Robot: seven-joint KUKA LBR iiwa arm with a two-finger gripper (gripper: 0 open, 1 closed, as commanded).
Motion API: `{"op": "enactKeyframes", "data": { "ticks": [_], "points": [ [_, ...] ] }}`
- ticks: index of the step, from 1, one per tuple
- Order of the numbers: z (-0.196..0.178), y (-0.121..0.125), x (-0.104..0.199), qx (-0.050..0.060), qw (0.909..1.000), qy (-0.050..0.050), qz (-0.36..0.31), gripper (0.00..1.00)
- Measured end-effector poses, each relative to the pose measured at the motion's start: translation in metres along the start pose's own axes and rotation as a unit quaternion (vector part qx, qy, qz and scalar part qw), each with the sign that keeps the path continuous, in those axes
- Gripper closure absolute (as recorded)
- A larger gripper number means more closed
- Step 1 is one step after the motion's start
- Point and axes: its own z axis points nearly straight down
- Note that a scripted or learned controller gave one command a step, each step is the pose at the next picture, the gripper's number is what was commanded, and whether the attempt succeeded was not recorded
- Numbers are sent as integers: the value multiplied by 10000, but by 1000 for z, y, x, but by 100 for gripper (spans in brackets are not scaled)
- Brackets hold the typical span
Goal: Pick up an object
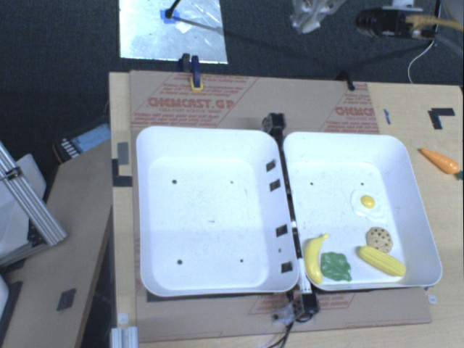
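Observation:
Several toy foods lie in the right bin: a fried egg, a brown cookie, a yellow corn cob, a yellow banana and a green leafy piece. They cluster in the bin's near half. My gripper hangs high at the top of the view, well behind the bins and far from all the objects. It looks blurred and nothing shows between its fingers.
The left bin sits beside the right one, joined by a black clip strip. An orange carrot lies on the bench right of the bins. A shiny metal sheet lies behind the bench.

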Motion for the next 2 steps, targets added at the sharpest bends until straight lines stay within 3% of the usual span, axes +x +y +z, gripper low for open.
{"op": "enactKeyframes", "data": {
  "ticks": [1, 2],
  "points": [
    [0, 0, 94, 1, 10000, 7, -12, 100],
    [11, 1, 132, 6, 10000, -2, 15, 100]
  ]
}}
